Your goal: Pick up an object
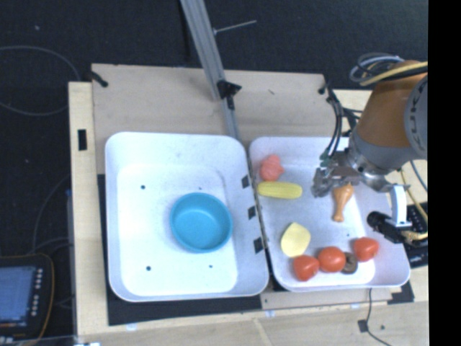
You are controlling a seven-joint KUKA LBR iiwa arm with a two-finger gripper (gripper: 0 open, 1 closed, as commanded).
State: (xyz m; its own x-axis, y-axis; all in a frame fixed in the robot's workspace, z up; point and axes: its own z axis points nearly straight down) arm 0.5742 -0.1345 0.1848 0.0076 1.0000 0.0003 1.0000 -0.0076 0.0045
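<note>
- While the arm (389, 121) is reaching in from the right, the right bin (389, 278) is serving as my landmark, and along its near wall three red tomato-like pieces are lying: one (305, 267) just beside a second (331, 259), and a third (366, 248) sitting a little apart toward the right wall.
- A small dark thing (349, 265) is sitting between the second and third red pieces; I cannot tell what it is.
- A pale yellow piece (295, 238) is lying just behind the first red piece, near the bin's middle.
- An orange carrot-shaped object (341, 200) is lying further back in the bin, its upper end reaching up to the gripper (330, 181).
- The gripper is hanging over the bin's far half; whether it is open or closed I cannot tell.
- A yellow banana-like piece (279, 190) is lying toward the bin's left wall, with a pink piece (271, 168) just behind it.
- A blue bowl (201, 222) is sitting in the left bin (130, 193), well apart from the right bin's things.
</note>
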